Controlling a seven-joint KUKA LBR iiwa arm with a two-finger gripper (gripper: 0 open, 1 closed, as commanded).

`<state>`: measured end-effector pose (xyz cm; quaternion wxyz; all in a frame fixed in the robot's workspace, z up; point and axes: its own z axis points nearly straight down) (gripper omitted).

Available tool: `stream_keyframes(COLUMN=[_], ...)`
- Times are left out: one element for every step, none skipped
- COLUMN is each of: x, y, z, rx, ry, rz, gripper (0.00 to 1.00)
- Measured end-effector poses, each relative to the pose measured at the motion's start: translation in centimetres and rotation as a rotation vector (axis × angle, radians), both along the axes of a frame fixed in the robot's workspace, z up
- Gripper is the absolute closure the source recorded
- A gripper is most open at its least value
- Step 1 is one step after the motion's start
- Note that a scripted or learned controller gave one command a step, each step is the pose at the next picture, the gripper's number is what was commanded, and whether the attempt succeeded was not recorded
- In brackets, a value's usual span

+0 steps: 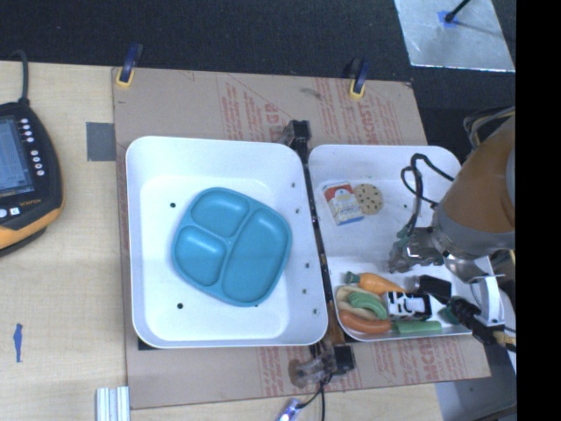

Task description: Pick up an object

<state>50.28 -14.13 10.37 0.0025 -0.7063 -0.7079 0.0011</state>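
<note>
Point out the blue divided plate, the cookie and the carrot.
blue divided plate (231, 246): camera view, centre ridge where compartments meet.
cookie (369, 198): camera view, middle of its top face.
carrot (382, 282): camera view, middle of its orange body.

1. My arm (480, 191) is grey, with an orange band at the wrist.
2. Both bins are white: the left bin (145, 235) and the right bin (386, 160).
3. A light blue plate (231, 246) lies in the left bin.
4. In the right bin, beyond my wrist, a white packet (343, 203) printed in red and blue sits beside a tan cookie (369, 198) with dark spots.
5. Nearer than the cookie lie an orange carrot (380, 282), a pale green piece (360, 302), an orange-brown sausage (364, 324), a green stick (419, 328) and a black-and-white block (408, 303).
6. Left of the bins, the pendant (26, 182) is black and orange.
7. The cardboard (263, 103) beneath the bins is brown with faded red print.
</note>
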Motion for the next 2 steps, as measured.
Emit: stream_keyframes(x=[-0.9,-2.8], y=[-2.2,3.2], z=[10.8,3.3], rx=[-0.003,-0.001], ry=[-0.005,0.001], rz=[0.0,0.004], gripper=[1.0,1.0])
